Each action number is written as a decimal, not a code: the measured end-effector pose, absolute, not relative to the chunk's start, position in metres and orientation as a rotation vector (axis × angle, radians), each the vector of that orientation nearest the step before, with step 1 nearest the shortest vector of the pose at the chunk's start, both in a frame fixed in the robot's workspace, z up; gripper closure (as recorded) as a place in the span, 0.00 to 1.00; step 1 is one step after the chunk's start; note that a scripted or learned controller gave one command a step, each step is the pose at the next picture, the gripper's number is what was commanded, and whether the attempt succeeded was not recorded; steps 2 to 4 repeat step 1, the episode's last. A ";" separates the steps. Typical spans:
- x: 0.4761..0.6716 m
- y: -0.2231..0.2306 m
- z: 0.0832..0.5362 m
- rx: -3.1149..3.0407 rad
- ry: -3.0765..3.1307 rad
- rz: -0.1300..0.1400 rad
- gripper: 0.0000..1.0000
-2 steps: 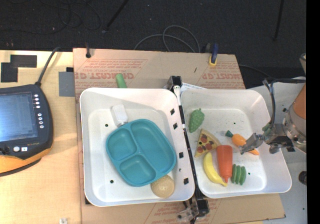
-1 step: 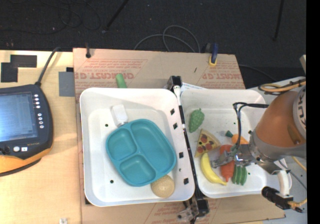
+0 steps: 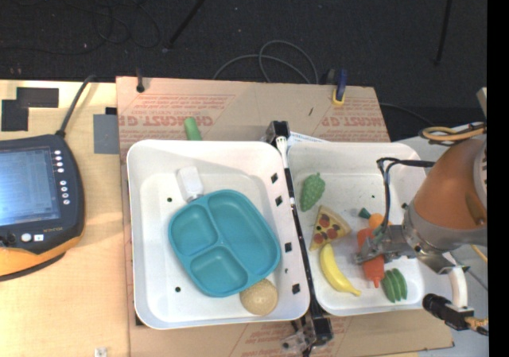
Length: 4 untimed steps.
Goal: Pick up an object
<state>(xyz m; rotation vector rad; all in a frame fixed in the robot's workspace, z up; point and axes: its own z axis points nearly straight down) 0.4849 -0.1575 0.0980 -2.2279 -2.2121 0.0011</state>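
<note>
The arm shows a broad rounded orange band above a grey wrist section. A thin black cable loops beside it. The tool is dark grey metal, small and angular.

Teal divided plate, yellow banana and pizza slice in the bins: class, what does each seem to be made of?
Teal divided plate: likely moulded plastic, with a smooth, even colour and a soft sheen. Yellow banana: probably toy plastic, uniformly bright and glossy. Pizza slice: seemingly plastic or rubber toy food, with flat coloured toppings; too small to be sure.
</note>
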 end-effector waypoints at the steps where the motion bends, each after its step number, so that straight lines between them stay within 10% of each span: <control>1: 0.498 -0.098 0.240 -2.218 -2.235 -0.012 1.00; 4: 0.498 -0.098 0.240 -2.218 -2.235 -0.012 1.00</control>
